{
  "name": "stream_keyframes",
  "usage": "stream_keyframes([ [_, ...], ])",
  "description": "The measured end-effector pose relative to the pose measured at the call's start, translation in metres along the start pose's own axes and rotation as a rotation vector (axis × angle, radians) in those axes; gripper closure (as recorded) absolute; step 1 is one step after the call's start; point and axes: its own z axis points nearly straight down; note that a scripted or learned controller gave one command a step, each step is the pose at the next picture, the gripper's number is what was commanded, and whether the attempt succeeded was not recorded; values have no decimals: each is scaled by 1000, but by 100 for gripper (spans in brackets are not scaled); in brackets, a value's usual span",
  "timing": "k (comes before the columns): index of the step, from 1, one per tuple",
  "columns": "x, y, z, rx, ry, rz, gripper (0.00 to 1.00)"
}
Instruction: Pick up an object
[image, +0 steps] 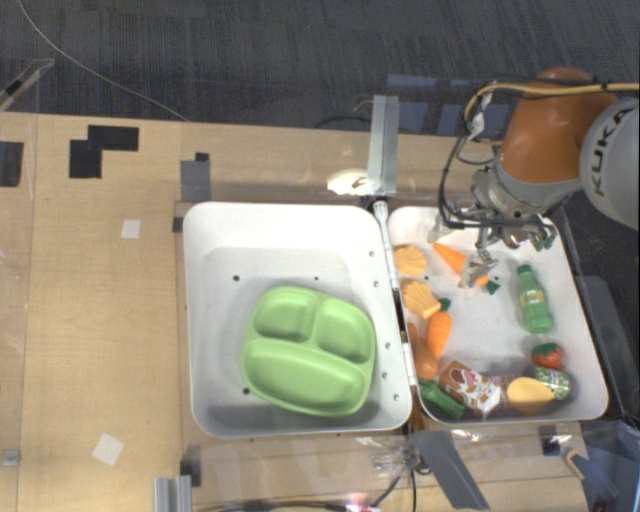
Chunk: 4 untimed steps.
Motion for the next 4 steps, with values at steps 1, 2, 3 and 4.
stream_keyframes([
  [1, 23, 4, 38, 8, -12, 111, 0],
  [2, 19, 4, 23, 13, -25, 106, 100],
  [3, -11, 19, -133, 11, -24, 208, 100],
  [4, -8, 20, -125, 6, -12, 209, 0],
])
